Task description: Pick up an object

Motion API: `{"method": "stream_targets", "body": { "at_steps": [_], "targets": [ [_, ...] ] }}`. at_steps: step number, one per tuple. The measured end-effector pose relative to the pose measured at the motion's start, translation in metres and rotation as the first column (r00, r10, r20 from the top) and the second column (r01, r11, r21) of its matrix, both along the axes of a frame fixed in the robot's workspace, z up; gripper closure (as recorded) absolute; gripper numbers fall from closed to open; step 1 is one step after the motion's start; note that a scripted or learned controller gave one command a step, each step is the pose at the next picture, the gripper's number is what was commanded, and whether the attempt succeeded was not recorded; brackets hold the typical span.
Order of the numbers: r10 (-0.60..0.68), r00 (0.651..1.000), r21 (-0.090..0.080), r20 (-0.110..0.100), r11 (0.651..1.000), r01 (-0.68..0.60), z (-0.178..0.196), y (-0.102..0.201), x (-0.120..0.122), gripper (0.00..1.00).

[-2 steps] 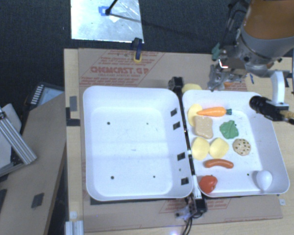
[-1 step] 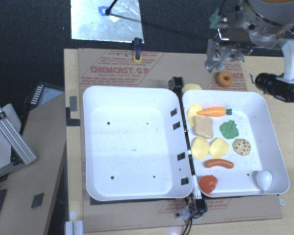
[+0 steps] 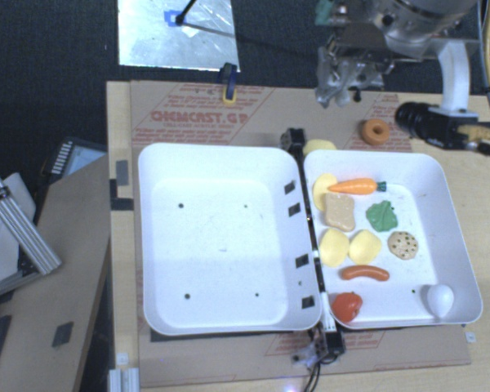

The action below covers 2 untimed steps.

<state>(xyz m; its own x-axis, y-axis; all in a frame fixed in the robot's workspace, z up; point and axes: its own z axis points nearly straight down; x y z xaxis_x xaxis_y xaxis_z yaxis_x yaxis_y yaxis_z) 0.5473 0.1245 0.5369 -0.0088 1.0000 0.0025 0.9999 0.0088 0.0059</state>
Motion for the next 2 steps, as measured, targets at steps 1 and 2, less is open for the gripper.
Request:
{"method": "stream_targets", "body": {
  "at_steps": [1, 2],
  "targets": [
    [-0.002, 1.0, -0.002, -0.002, 1.0, 0.002, -0.002, 0.029, 0.041, 1.0],
    [-0.002, 1.0, -0.001, -0.002, 1.0, 0.002, -0.002, 0.056, 0.073, 1.0]
  ]
}}
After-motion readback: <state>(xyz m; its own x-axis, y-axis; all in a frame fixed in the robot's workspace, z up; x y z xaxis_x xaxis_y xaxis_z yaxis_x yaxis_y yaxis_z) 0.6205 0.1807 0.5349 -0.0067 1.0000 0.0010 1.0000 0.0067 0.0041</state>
